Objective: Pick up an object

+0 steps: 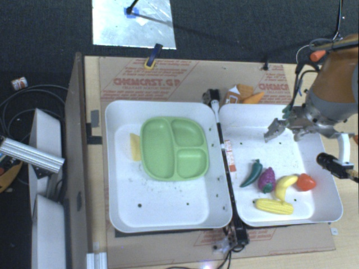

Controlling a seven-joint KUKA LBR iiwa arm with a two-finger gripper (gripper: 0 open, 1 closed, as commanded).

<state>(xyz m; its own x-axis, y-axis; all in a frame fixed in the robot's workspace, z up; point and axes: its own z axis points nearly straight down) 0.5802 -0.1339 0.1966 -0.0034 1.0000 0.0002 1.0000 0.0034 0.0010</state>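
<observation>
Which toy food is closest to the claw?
The green pepper. It lies at the left end of the cluster, up toward the claw; the purple one, banana, tomato and corn lie farther down the right bin.

Even overhead light, soft shadows — glare on foil sheet (133,15), slight blur.

My arm (336,77) enters from the right, its orange band uppermost and the grey wrist below it, angled down and to the left. The gripper (276,130) hangs over the upper part of the right bin (247,114), near its back wall. It grips nothing that I can see.
</observation>
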